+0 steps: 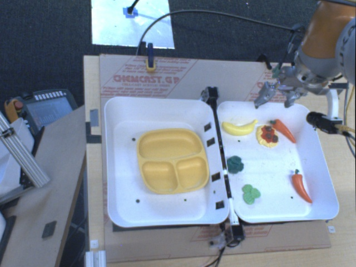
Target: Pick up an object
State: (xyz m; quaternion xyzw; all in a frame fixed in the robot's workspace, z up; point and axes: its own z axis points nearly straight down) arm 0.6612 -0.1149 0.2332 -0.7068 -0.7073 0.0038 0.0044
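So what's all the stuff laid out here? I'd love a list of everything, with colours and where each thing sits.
Bins: 2, white, side by side on the bench.
Divided tray: 1, yellow, three compartments, middle of the left bin.
Banana: 1, yellow, right bin, far left part.
Pizza slice toy: 1, yellow with red topping, right bin, far side, touching a carrot.
Carrots: 2, orange-red, right bin; one at the far side, the other near the right wall.
Leafy greens: 2, right bin's left side; dark green one, lighter one nearer the camera.
Cardboard sheet: 1, tan, under the bins.
Arm: 1, grey and orange, upper right.
Tool: 1, grey, above the right bin's far edge, fingers apart, holding nothing.
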